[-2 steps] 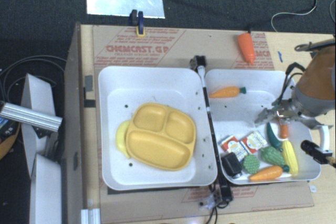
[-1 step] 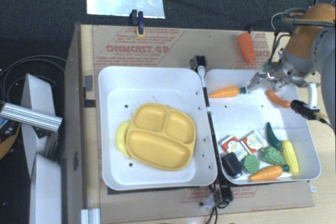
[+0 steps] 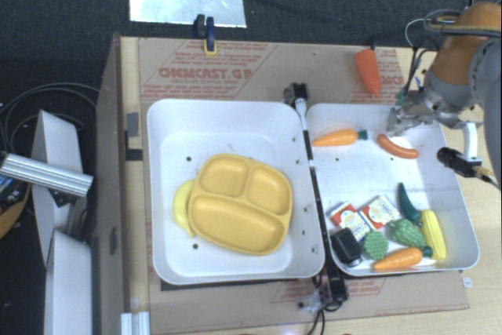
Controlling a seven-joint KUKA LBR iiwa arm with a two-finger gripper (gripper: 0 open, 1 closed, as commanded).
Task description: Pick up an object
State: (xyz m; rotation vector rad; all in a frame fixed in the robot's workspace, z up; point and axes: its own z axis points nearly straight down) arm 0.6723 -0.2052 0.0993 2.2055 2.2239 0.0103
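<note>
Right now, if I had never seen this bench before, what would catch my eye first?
Probably the big yellow divided tray, upside down in the left bin. Next comes the heap of toy food in the near corner of the right bin: a corn cob, a carrot and small snack packets, with another carrot and a sausage lying apart farther back. The grey and orange arm's gripper hangs above that bin's far right corner.

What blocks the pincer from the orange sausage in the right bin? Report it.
Nothing visible does. The pincer hovers at the right white bin's far edge, with the orange sausage-shaped toy lying just below it in the picture on bare bin floor, apart from the orange plastic carrot.
</note>
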